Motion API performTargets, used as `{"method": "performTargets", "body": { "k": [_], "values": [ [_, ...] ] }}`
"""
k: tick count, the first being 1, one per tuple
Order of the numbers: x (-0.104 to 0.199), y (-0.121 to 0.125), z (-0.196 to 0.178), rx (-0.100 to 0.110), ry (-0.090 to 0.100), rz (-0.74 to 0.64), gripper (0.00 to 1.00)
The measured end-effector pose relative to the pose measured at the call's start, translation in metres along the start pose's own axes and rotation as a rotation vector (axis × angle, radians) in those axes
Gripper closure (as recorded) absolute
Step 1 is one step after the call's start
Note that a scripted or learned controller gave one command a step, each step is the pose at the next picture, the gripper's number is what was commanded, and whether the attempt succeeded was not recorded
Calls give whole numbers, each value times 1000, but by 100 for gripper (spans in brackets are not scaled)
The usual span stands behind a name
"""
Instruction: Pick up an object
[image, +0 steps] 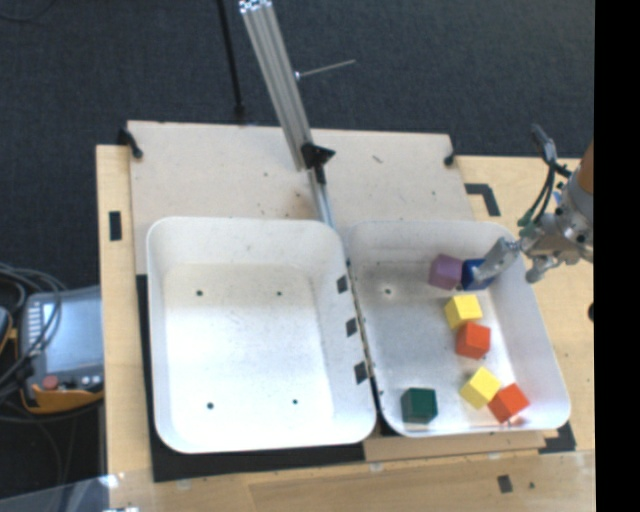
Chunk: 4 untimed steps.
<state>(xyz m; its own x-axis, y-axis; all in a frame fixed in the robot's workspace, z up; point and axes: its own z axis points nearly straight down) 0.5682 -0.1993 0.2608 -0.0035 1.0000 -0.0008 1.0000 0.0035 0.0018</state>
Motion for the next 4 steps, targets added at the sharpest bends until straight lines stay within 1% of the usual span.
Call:
{"method": "performTargets", "body": {
  "k": [1,2,3,4],
  "values": [
    [0,0,0,0,0,0,0],
    [3,3,62,6,0,3,0],
    [4,1,125,7,0,4,0],
    [2,2,164,-1,-3,5,0]
  ]
}}
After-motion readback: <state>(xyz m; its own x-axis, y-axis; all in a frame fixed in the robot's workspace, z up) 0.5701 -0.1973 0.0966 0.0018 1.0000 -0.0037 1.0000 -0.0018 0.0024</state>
